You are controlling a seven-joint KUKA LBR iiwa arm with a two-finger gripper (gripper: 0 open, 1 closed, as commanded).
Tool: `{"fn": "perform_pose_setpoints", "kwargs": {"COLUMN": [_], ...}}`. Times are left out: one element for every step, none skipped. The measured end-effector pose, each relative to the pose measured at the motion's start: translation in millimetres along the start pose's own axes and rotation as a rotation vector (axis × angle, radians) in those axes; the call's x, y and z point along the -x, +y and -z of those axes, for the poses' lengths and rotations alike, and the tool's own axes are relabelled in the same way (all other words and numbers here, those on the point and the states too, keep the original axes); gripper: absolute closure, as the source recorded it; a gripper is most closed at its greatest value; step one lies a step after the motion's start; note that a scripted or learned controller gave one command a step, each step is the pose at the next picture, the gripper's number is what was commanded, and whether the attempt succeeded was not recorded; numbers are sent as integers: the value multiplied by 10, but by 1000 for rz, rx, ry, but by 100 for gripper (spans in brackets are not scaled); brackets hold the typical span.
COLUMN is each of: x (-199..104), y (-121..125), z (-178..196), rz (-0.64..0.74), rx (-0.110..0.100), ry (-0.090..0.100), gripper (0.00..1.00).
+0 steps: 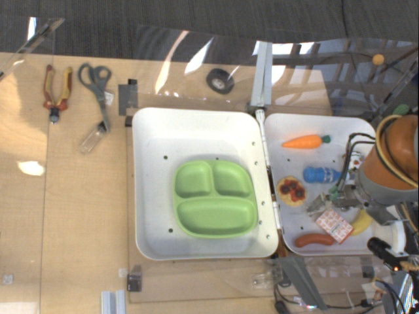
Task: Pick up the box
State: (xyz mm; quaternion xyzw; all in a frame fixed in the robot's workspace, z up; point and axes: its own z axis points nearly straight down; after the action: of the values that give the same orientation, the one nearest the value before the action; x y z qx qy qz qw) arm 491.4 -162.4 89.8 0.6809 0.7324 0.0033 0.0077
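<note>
On the bare bench at far left lie pliers and scissors, with a roll of tape further along. The left bin holds a green divided plate. In the right bin I see a carrot, a small blue bottle, a little pizza and a sausage. The box lies flat near the front of that bin, between sausage and a banana. It looks light, thin cardboard that could crush; I would take it across its narrow sides. My claw hangs just above the box, and I cannot tell how it is set or whether it touches anything.
</note>
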Motion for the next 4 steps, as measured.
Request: {"fn": "perform_pose_setpoints", "kwargs": {"x": [-172, -57, -62, -83], "y": [21, 16, 14, 14], "z": [4, 2, 2, 3], "rz": [68, 94, 102, 126], "rx": [3, 2, 2, 3], "ry": [-1, 4, 2, -1], "gripper": [0, 0, 0, 0]}}
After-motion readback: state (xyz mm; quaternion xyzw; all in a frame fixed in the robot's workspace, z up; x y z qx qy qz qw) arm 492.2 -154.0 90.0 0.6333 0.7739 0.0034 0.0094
